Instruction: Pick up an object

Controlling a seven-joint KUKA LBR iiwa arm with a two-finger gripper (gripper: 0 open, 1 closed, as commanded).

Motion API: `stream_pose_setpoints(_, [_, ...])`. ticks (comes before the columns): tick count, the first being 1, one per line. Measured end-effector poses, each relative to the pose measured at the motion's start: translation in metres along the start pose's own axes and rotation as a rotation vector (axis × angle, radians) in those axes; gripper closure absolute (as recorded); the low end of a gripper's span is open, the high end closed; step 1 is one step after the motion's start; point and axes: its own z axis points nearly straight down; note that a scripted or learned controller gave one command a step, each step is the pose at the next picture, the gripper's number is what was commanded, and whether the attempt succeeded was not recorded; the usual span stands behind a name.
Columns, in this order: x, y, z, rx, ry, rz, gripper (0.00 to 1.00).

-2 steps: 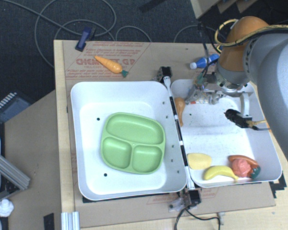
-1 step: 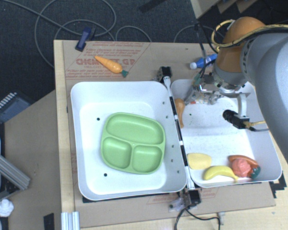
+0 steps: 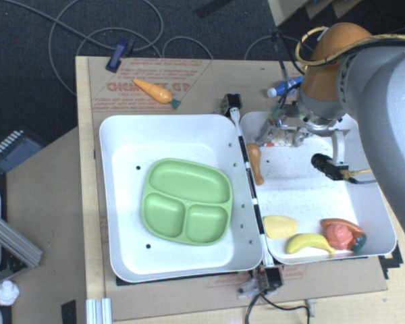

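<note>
The right bin holds an orange sausage-shaped toy against its left wall, a pale yellow piece, a yellow banana and a red-pink toy along its near edge. My gripper hangs low over the far left corner of this bin, just right of the sausage toy's far end. I see nothing between its fingers. The grey arm with its orange band covers the bin's far right side.
A green divided plate lies in the left bin. A toy carrot and a blue object rest on the bench behind the bins. A black clip sits at the far end of the bins' shared wall.
</note>
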Motion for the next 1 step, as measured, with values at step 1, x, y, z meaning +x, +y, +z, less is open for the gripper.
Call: stream_pose_setpoints(1, [0.0013,0.0005,-0.0096,-0.001,0.001,-0.001,1.00])
